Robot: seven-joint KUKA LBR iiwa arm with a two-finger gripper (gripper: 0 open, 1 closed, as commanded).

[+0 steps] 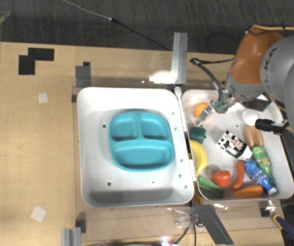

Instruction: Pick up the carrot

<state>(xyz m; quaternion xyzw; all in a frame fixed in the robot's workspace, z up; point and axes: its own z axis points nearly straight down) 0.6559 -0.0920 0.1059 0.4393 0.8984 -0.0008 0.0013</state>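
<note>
Carrot [249,191]: lies at right bin's [288,188] near edge among toys; gripper [208,109] at far end, jaws' state unclear.

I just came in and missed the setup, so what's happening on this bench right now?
A grey robot arm reaches in over the right bin, which holds toy food. Its hand hovers at the bin's far left corner, close to a small orange piece. The carrot lies at the bin's near edge, beside a blue bottle, well away from the hand. The left bin holds a teal divided plate.
</note>
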